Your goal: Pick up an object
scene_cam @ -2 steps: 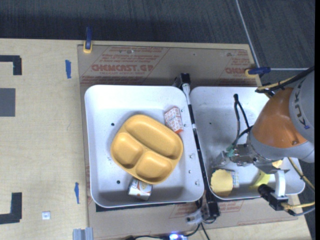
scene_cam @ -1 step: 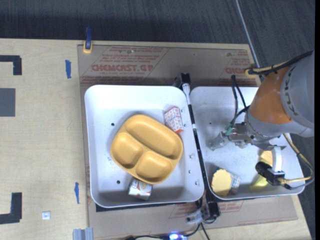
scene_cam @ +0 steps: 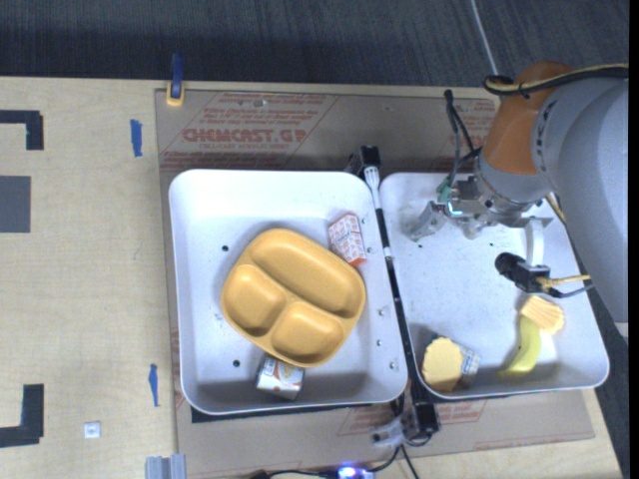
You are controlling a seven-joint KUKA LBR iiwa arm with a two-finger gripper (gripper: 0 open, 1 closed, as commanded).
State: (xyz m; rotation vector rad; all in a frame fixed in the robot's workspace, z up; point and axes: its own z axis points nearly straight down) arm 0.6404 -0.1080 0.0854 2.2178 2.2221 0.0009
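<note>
While the gripper (scene_cam: 445, 213) hangs over the far part of the right bin (scene_cam: 449, 292), the pick is not done: no object shows at it, and the bin floor below it looks bare. Wide or narrow? Cannot tell from this angle. Judged stage: approach or search, with the grasp and lift both left to do.

Candidates in the right bin all sit at its near end, well apart from the gripper:
- banana (scene_cam: 524, 349), near-right corner, lying along the right wall
- pale yellow piece (scene_cam: 542, 313), just beside the banana's far end, maybe touching it
- round yellow lump (scene_cam: 440, 361), near-left corner, with a small shiny scrap just beside it on the right

The left bin (scene_cam: 200, 218) holds more:
- yellow divided tray (scene_cam: 292, 295), centre, three compartments, lying at a slant
- red-and-white packet (scene_cam: 344, 238), at the tray's far-right edge, touching or overlapping it
- small crumpled pack (scene_cam: 280, 377), near side, partly under the tray's near edge

My guess is the right-bin items are the likelier targets, since the arm is already over that bin. It would need to come toward the near end first.

Writing: the brown sheet (scene_cam: 245, 135) under the bins carries red print at its far edge that reads roughly "CHEMCAST GP". The smaller red lines above it are too small to read. The packet has red print on white, not legible. The crumpled pack has markings that are also unreadable. Nothing readable on the banana, the lump or the tray.
</note>
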